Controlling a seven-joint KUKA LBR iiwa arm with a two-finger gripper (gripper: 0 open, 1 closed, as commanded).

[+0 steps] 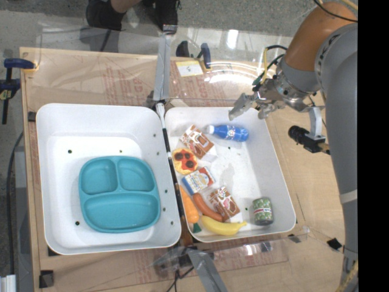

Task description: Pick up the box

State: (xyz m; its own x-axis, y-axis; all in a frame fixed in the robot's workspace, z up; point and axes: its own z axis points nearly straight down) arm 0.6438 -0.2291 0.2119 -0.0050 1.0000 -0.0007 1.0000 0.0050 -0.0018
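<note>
Above the right bin's (pixel 281 181) far rim, the gripper (pixel 250 107) hangs open, holding nothing.

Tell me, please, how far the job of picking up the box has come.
Nothing is done yet. The claw is open and holds nothing, above the far rim of the right bin, near the bottle. One box lies flat in that bin, untouched. Reaching, gripping and lifting it all remain.

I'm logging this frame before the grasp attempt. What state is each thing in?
Grey arm's two-finger tool: open, holding nothing, over the right bin's far edge.
Blue plastic bottle: lying on its side.
Green can: upright.
Brown-and-white box: lying flat, untouched.
Teal divided plate: flat in left bin.
</note>
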